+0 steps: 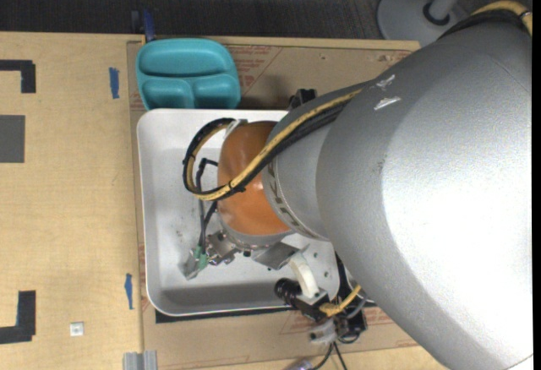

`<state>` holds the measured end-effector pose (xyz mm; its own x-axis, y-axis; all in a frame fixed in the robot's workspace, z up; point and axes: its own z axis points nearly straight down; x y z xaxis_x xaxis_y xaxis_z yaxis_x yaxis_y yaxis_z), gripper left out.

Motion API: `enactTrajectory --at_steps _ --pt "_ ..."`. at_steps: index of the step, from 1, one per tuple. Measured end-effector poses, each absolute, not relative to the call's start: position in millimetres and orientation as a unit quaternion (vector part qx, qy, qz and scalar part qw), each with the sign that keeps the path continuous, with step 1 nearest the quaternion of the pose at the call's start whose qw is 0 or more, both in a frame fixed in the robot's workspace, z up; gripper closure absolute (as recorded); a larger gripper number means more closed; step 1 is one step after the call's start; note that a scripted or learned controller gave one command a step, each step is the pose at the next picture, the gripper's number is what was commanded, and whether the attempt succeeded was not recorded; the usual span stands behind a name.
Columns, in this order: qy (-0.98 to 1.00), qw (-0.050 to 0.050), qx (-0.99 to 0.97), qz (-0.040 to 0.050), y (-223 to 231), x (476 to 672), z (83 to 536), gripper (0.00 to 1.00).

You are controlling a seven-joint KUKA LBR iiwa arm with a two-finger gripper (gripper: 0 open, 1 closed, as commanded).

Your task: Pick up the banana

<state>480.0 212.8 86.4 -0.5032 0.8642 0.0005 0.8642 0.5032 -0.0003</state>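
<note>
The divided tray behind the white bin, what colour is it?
Teal; the tray shows clearly in the camera view.

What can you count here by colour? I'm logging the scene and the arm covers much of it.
White bin: 1
Teal divided tray: 1
Blue tape marks: 2
Grey arm with orange band: 1
Total: 5
The arm may hide other things in the bin.

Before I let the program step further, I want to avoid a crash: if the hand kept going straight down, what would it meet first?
Probably the white bin floor; the arm hides the hand, so depth and anything underneath are unclear.
</note>
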Motion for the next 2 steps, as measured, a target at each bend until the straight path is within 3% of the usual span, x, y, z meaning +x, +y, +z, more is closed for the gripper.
enactTrajectory --at_steps 1,2 --pt "-0.867 0.0 -0.499 -0.0018 214.2 480.3 96.4 1.0" --pt "-0.867 0.0 -0.499 -0.0022 214.4 480.5 106.0 1.0"
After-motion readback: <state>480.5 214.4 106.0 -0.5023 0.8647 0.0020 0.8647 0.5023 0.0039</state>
